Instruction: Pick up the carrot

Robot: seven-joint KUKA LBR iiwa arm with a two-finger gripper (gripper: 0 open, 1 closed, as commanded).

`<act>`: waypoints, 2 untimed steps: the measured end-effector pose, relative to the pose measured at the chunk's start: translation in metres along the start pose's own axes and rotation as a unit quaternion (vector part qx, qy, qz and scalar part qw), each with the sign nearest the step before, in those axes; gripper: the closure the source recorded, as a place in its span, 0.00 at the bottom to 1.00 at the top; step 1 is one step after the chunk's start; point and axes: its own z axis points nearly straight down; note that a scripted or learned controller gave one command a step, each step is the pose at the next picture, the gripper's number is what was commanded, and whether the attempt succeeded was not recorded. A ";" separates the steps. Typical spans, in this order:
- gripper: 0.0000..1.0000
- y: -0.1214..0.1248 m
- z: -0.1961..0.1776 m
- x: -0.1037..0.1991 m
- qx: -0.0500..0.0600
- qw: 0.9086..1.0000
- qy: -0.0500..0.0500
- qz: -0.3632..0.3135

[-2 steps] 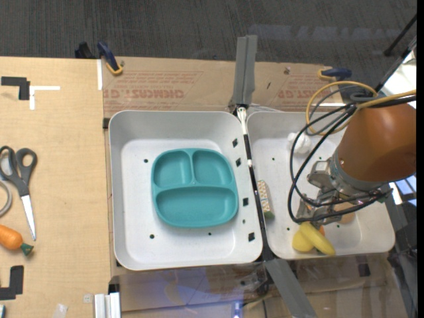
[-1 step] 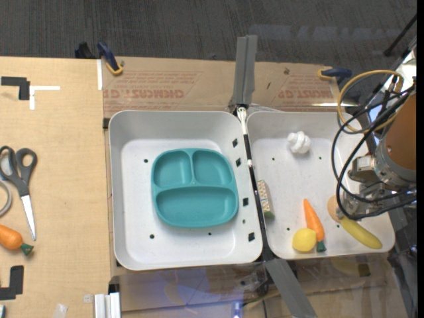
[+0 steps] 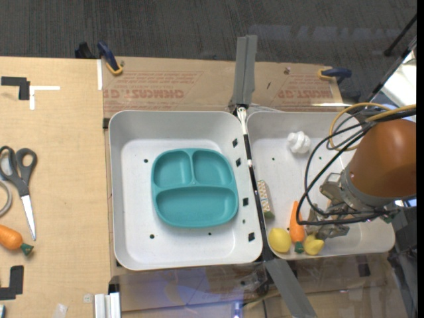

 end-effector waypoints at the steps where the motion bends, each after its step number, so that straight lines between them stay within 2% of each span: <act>1: 0.00 0.000 0.000 0.000 0.000 1.000 0.000 0.000; 2: 0.00 0.013 -0.001 -0.034 0.002 1.000 0.002 -0.025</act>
